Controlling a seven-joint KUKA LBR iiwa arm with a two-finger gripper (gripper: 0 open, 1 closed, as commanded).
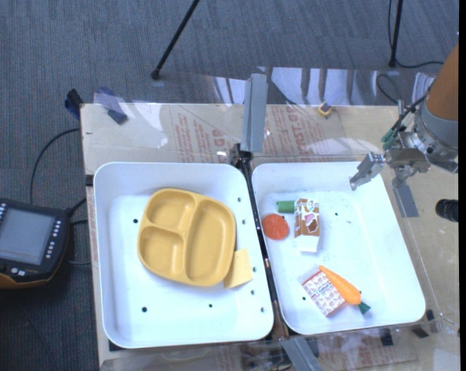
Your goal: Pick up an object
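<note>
The right bin (387,273) holds a red disc (276,226), a small green piece (285,205), a brown and white carton (307,224), a red patterned packet (322,293) and an orange carrot (344,286) lying against the packet. My gripper (385,185) hangs over the bin's upper right corner, well apart from all of them. It is open, its two grey fingers (363,171) spread wide with nothing between them.
The left bin (117,284) holds a yellow divided plate (188,236) with a pale yellow wedge (239,269) at its lower right edge. A grey upright post (254,118) stands behind the gap between the bins. A handheld control pendant (20,242) lies off the bench at left.
</note>
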